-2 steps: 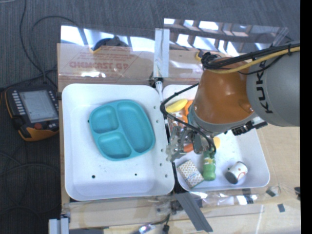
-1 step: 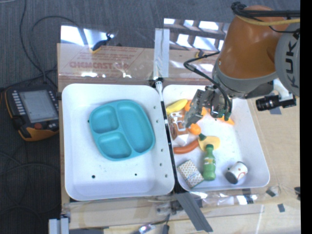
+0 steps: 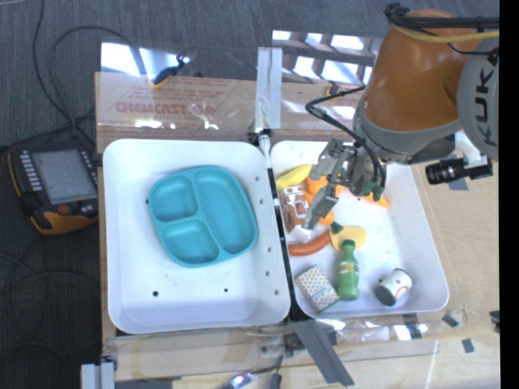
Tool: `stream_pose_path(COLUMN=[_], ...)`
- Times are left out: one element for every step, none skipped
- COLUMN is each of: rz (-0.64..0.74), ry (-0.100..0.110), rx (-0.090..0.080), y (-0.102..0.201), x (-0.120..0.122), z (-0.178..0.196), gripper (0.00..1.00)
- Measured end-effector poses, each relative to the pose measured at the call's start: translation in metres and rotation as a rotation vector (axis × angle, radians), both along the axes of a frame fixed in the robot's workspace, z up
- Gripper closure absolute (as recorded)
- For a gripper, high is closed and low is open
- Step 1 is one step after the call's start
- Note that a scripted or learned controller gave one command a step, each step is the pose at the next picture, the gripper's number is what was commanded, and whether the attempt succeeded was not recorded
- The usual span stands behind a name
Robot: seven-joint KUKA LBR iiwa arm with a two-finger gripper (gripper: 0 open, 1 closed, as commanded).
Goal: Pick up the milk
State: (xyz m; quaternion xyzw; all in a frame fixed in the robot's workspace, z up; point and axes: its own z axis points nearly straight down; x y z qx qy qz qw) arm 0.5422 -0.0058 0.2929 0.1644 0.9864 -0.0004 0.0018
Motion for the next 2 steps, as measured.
stream_pose_path(rz=[0.008,-0.107], ry=[0.000,0.004], rx=[0.001,0.002], y=[0.023,0.044], x=[0.001,-0.025], z=[0.033,-0.089], gripper=[0.00,0.00])
